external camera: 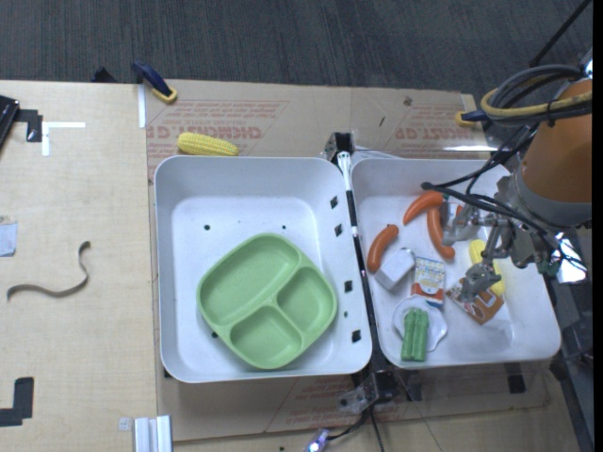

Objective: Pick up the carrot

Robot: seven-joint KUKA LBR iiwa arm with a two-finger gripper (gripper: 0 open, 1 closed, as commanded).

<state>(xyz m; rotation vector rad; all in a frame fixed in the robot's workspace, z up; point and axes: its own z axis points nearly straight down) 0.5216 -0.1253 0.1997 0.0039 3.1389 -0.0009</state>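
Pincer (480, 273) hangs low over the right bin (537, 347); whether it is released or clenched cannot be told. Clutter sits close around it: a yellow item and an orange packet (482, 306) beneath, a small carton (430, 279) to its left, a green piece on a clear lid (415, 332), and a sausage-shaped orange piece (382, 246). 1 green divided plate (268, 299) occupies the left bin (179, 252). Carrot (431, 217), orange and bent, lies in the right bin's upper part, just up-left of the pincer, apart from it.
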